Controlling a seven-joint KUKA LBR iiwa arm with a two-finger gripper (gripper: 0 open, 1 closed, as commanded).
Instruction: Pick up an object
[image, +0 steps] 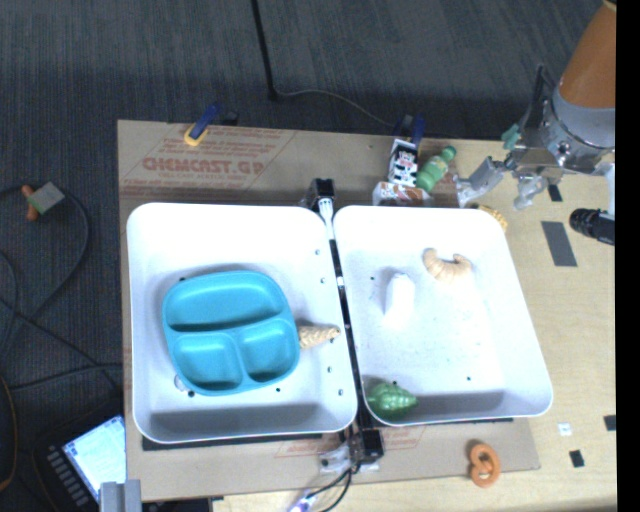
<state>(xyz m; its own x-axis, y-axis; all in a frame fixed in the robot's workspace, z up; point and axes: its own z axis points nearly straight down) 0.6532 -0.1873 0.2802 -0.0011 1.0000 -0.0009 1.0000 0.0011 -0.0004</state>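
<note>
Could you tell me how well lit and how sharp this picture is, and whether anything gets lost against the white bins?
Camera view: lighting is soft and even, shadows faint. The blue tray and croissant read clearly; the white object in the right bin nearly vanishes against it. The pincer at the upper right looks soft and cluttered.

Divided tray (230, 330) in left bin (150, 240); croissant (446, 264) in right bin (510, 320)
</note>
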